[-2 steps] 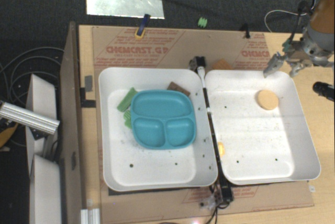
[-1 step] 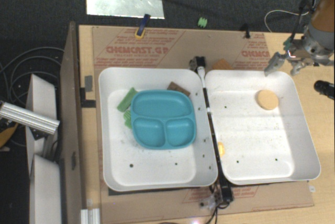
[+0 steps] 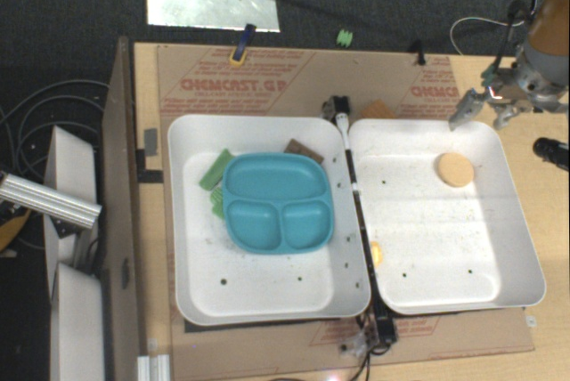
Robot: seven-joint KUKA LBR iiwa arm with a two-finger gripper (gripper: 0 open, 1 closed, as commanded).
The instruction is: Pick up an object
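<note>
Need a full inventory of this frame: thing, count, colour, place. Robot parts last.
bins: 2, white, side by side on the bench
tray: 1, blue, three compartments, in the left bin
green pieces: partly under the tray's left edge, count unclear
brown block: 1, behind the tray's far edge
round disc: 1, tan, far part of the right bin
small yellow item: 1, right bin's left wall
board: 1, brown with red print, under the bins
arm: 1, grey, upper right
hand: 1, above the right bin's far edge

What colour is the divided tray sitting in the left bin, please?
The divided tray is light blue, close to turquoise, clearest in the overhead camera view.
</note>
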